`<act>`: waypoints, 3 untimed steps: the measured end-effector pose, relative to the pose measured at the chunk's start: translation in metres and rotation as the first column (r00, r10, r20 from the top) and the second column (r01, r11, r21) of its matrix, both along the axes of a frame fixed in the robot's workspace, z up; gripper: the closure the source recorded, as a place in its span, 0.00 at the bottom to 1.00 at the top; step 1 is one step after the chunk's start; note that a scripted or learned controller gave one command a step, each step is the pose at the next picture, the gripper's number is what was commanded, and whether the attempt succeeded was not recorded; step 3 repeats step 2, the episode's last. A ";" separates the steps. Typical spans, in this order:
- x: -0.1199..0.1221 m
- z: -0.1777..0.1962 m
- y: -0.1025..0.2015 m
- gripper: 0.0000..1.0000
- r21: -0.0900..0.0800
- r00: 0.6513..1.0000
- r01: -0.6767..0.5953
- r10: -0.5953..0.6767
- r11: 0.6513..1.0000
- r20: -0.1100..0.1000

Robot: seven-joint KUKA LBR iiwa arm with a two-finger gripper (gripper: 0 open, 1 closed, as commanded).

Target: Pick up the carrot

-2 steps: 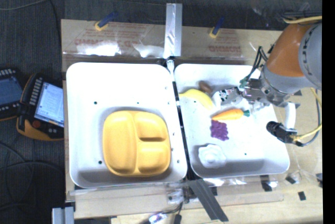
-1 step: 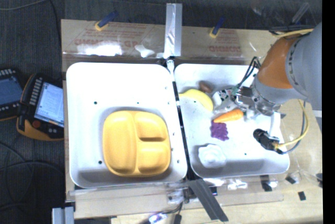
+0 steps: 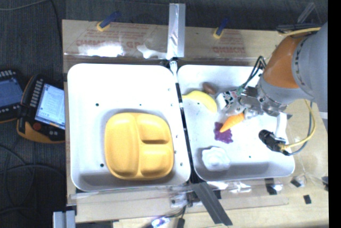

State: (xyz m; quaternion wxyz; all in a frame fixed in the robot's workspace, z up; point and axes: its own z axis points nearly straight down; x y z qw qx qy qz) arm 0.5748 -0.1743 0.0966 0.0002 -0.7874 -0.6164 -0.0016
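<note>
The arm [image 3: 298, 70] reaches in from the right over the right-hand bin [image 3: 266, 168], and its pincer [image 3: 241, 110] sits low at the orange carrot [image 3: 233, 121]. The carrot lies tilted in the middle of that bin, its upper end right under the pincer's tip — whether the fingers are spread or pressed together cannot be told from this slant, nor whether they pinch the carrot. Just below the carrot's lower end, touching it, is a small purple piece [image 3: 224, 135]. To the left, near the dividing wall, lies a yellow rounded item [image 3: 201, 99] with a small brown thing [image 3: 209, 87] just above it. A white lump [image 3: 215, 157] rests near the bin's front edge. The left bin [image 3: 85, 88] holds a yellow divided tray [image 3: 139, 144] — well apart from the carrot. Both bins sit side by side on the desk [image 3: 133, 35].
</note>
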 end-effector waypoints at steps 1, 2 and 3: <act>-0.040 -0.005 0.042 1.00 -0.013 0.959 -0.282 0.282 0.959 0.011; -0.054 0.084 0.099 1.00 -0.003 0.995 0.098 -0.098 0.995 -0.012; -0.054 0.084 0.099 1.00 -0.003 0.995 0.098 -0.098 0.995 -0.012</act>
